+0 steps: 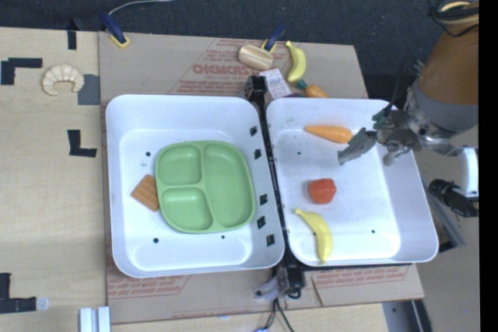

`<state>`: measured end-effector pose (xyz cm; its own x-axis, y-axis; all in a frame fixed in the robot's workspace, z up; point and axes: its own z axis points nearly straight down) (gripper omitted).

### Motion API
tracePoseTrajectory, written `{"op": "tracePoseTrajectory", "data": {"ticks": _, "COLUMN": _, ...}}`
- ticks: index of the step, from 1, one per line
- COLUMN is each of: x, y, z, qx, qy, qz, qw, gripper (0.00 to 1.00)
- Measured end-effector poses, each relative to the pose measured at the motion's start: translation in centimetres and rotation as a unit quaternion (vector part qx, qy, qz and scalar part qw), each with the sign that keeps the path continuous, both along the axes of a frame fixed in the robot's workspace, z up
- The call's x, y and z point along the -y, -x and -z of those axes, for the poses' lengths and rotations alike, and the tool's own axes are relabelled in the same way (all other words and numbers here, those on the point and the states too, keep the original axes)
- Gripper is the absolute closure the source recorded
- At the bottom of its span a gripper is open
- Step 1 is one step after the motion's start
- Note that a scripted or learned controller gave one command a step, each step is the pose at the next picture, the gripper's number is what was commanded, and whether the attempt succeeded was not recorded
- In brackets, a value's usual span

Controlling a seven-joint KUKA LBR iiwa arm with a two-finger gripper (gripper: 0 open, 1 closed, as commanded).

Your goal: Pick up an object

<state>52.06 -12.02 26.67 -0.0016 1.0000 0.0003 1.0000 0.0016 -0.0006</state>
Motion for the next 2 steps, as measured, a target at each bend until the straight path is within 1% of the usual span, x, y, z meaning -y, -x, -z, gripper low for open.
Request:
{"op": "tracePoseTrajectory", "data": {"ticks": 1, "x": -1.0, "y": -2.8, "z": 8.9, "qx": -0.001, "qy": -0.0003, "qz": 0.0, "qw": 1.0, "gripper": 0.0}}
{"op": "tracePoseTrajectory", "data": {"ticks": 2, "x": -2.3, "y": -2.5, "z": 18.0, "qx": 0.001, "qy": -0.0001, "qz": 0.0, "qw": 1.0, "gripper": 0.0}}
